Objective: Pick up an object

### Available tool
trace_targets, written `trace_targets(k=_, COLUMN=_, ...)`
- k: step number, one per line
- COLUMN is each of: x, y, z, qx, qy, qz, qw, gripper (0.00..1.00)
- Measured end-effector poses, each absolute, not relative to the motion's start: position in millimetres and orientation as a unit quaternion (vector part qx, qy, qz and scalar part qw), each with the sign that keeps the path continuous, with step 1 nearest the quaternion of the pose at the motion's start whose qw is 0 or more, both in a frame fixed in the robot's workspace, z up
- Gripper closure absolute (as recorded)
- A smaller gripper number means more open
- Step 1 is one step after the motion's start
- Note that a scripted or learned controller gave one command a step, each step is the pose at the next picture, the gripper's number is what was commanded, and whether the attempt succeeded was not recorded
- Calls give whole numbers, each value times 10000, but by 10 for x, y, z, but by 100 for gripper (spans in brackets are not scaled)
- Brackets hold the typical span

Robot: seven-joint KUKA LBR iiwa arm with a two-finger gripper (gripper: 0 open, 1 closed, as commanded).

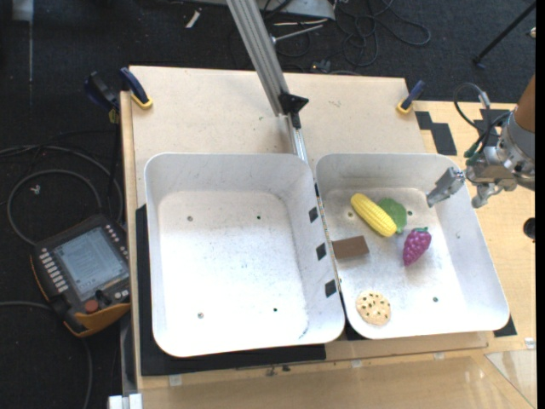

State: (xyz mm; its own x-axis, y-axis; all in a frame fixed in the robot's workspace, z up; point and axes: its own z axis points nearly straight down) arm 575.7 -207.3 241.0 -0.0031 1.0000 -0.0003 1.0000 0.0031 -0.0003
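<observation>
The right bin (477,288) holds a yellow corn cob (373,214) with a green leaf (394,210) behind it, a purple bunch of grapes (416,245), a brown block (349,247) and a round cookie (373,308). My gripper (464,189) hangs over the bin's far right corner, above and to the right of the grapes. Its two fingers (444,186) stand apart with nothing between them.
The left bin (162,228) lies beside the right one. A slanted metal pole (260,45) rises from the gap between the bins at the back. Clamps (136,88) sit on the bench's far corners. A teach pendant (81,267) lies on the floor at left.
</observation>
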Motion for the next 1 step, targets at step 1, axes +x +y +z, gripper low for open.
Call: trace_targets(k=1, x=5758, y=-2071, z=2410, qx=7059, qy=7083, qz=-3, qw=0, gripper=0)
